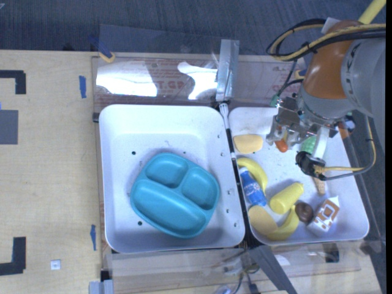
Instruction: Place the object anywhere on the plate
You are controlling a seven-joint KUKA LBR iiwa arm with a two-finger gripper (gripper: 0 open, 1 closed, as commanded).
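So the blue plate (pixel 175 192) sits in the left bin (pixel 116 164). The gripper (pixel 288 135) hangs over the right bin (pixel 355 219), above the toy food pile: bananas (pixel 269 219), a blue bottle (pixel 251 187). Can't tell how the fingers stand.

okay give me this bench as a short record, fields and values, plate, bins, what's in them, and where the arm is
plate: blue divided plate, in the left bin, nothing on it
right bin: holds the loose items
items: pale yellow piece, banana, blue bottle, yellow cylinder, brown round item, small white box
gripper: over the right bin's far end
task state: nothing placed yet
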